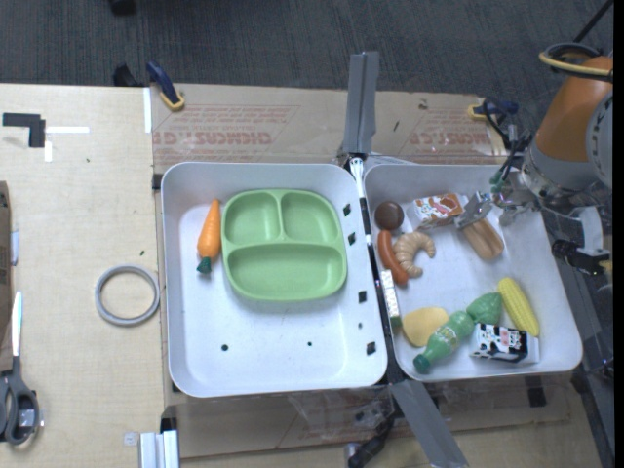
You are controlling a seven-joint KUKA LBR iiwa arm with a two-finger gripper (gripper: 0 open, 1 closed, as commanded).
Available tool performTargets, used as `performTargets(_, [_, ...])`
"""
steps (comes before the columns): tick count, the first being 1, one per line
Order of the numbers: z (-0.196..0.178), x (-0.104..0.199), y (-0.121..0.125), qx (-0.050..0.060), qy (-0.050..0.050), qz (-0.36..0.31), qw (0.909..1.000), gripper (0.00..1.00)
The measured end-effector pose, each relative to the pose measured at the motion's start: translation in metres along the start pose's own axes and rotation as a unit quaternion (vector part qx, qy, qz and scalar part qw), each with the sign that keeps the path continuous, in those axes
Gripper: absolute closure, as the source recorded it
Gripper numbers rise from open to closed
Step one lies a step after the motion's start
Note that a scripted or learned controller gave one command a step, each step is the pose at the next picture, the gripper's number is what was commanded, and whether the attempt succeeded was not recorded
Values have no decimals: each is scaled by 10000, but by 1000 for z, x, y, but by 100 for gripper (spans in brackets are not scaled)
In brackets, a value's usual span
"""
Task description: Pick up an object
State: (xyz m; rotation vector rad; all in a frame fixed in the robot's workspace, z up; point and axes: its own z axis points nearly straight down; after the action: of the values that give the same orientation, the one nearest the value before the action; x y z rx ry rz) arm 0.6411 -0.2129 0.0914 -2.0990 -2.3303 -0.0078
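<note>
We see the left bin (pixel 185 291) with a green divided tray (pixel 285 245) and a carrot (pixel 209 230) beside it. In the right bin (pixel 546 291), the gripper (pixel 476 210) sits over the hot dog bun (pixel 485 239); whether it grips we cannot tell.

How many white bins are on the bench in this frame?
2. The left bin holds a green divided plate and a toy carrot. The right bin sits against it and holds the mixed toy food.
</note>
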Motion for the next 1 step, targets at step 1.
performTargets(1, [0, 0, -2, -6, -5, -150, 9999, 0])
